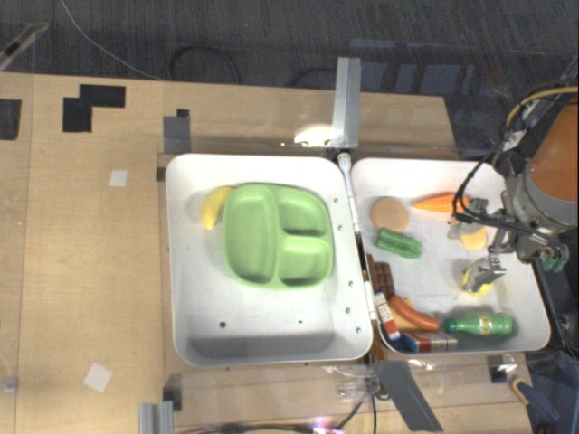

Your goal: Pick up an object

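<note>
Hangs low in the right bin [541,328], claw [486,272] over a small yellow object [476,283], finger state impossible to tell.

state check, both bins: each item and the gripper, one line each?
green divided plate: flat in left bin
banana: at plate's left edge
green bottle: on its side, right bin
carrot: lying by far wall
cucumber: lying flat
hot dog: lying near front wall
gripper: low over a yellow piece, grasp unclear
</note>
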Tool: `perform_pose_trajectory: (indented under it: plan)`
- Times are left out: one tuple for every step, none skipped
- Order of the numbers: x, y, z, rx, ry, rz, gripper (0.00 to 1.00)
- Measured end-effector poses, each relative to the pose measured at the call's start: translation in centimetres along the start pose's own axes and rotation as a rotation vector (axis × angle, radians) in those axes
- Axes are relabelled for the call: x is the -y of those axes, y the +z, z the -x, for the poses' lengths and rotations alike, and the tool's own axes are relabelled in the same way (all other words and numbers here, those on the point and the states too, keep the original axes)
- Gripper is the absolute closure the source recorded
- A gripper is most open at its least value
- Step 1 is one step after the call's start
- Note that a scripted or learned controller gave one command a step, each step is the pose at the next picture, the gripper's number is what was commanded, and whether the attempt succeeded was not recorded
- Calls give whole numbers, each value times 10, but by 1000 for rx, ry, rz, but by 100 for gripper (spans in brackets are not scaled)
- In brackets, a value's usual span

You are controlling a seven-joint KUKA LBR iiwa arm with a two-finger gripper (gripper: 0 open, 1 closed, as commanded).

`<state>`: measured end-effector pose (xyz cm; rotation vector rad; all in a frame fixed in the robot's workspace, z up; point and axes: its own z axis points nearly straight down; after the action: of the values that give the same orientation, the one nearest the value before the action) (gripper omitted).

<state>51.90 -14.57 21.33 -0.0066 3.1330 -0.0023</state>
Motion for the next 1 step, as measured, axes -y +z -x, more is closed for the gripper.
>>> perform_pose_trajectory:
  plan:
    - [5,118,53,2,-188,0,0]
